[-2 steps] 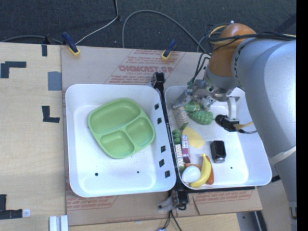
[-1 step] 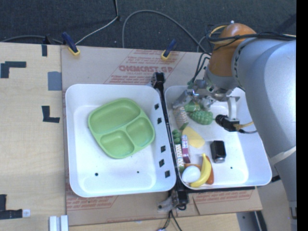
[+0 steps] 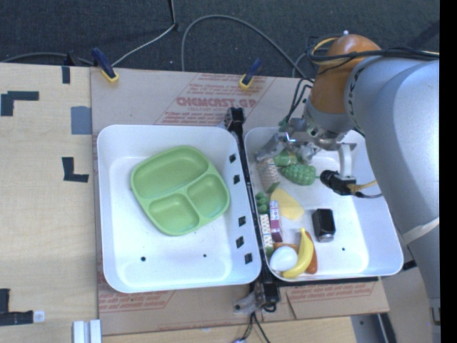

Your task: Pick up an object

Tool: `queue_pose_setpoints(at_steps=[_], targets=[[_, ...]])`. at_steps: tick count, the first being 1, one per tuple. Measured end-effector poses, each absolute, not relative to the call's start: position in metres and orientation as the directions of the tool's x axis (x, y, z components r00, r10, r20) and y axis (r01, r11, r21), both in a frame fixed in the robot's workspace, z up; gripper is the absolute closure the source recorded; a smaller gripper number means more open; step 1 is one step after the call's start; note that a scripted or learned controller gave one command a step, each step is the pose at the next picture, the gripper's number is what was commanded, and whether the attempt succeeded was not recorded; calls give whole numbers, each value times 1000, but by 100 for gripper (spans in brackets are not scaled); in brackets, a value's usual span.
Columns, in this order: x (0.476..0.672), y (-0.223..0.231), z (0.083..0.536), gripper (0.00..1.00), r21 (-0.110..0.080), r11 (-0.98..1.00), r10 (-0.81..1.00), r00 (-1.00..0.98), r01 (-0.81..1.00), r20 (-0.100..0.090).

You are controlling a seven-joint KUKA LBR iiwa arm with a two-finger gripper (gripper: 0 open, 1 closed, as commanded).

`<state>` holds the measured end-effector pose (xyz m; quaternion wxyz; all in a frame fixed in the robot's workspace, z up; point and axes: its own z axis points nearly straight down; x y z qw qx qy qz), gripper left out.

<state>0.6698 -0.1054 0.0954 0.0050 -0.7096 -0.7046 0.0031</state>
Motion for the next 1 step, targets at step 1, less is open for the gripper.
queue_pose_setpoints(at_steps=[1], targets=[[670, -105, 95, 0, -11, -8, 1000, 8, 1000, 2]])
